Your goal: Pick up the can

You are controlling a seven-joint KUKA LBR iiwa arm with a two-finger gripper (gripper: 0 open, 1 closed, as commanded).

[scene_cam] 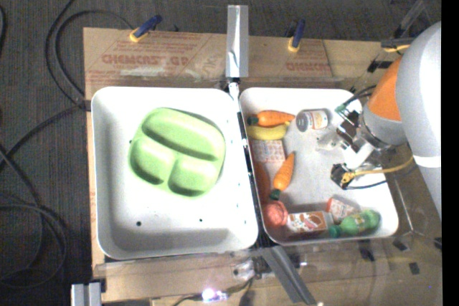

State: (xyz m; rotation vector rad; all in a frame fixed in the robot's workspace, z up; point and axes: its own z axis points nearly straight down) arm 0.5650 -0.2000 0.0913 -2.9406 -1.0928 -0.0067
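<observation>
The can [313, 119] lay on its side near the top of the right bin [373, 229], right of centre in the frame, just right of a carrot [275, 117] and banana [268, 131]. The gripper [351, 132] hung close beside it to the right, tangled in shadow and cable, so I could not tell how its fingers stood. Risk? A can on its side rolls; a nudge from a descending finger would likely send it toward the carrot or the wall. A second carrot [282, 173], a tomato [275, 213], a packet [309, 222] and a green item [358, 221] crowded the lower part, though well apart from the can. The left bin [107, 226] held a green moulded tray [177, 151]. Both bins sat on a cardboard-covered worktop [161, 54] held by 2 clamps [145, 27], dark carpet and loose cables [57, 32] around.
</observation>
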